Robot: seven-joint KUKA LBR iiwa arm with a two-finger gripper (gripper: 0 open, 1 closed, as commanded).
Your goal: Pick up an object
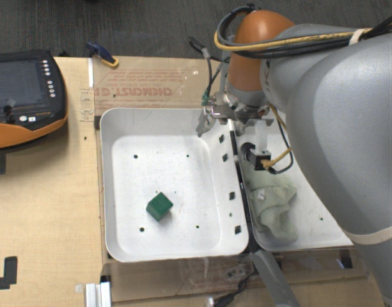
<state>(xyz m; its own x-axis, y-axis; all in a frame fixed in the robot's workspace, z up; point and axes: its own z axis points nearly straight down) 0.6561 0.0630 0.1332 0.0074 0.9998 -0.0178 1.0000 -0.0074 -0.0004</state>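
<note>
- While the green block lies alone on the floor of the left bin, toward its near side, nothing touches it; it sits at a slant to the bin walls.
- A crumpled pale cloth lies in the right bin, just across the divider where the two bins meet.
- At the far end of that divider the gripper hangs, well apart from the block and nearer the cloth. Whether it is parted or closed cannot be told, and nothing is seen held in it.
- Above the gripper sits the orange band, and the grey arm covers much of the right bin.
- A likely risk: because the block is turned, a closing grip could meet its corners and push it away.
- Another risk: a descent at the present spot could strike the bin rims or the divider.
- If the cloth is chosen, a pinch could catch only a fold and slip free.
- On the counter to the left lies a control tablet, away from both bins.
</note>
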